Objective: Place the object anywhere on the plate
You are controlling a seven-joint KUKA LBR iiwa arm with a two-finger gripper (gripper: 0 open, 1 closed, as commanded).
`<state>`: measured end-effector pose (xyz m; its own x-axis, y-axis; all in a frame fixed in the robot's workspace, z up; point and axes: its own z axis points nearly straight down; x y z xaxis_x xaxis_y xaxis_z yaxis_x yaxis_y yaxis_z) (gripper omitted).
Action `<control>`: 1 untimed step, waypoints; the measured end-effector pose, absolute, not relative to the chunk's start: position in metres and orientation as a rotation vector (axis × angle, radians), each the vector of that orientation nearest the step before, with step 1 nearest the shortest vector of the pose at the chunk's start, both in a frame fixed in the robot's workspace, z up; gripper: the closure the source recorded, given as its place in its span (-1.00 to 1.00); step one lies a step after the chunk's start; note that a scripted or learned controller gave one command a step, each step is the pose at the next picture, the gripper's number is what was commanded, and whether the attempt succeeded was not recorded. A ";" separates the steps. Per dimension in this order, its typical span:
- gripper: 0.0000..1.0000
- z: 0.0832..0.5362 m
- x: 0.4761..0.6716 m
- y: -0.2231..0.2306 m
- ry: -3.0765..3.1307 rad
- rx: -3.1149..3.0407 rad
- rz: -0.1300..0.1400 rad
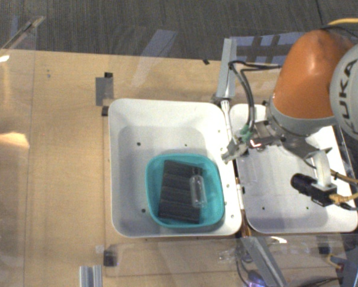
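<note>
The letters "KUKA" can be partly read in dark print on the grey arm [346,82] at the right edge of the frame, beside its large orange band. The wooden bench [47,178] fills most of the picture and carries two white bins side by side: the left bin [128,178] in the centre and the right bin [281,211] at the right. The arm hangs above the right bin, and its tool [234,151] shows at the seam between the two bins, over the left bin's right rim; how far open it is cannot be told, and nothing can be seen in its hold. One teal plate [212,211], square with rounded corners, sits in the lower part of the left bin. On the plate lies one dark ribbed slab [174,190], and one small clear cylindrical object [196,190] rests on the slab's right side.
</note>
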<state>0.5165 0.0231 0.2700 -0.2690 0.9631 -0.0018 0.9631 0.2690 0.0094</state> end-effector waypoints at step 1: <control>-1.00 0.109 0.487 0.118 2.630 1.719 0.006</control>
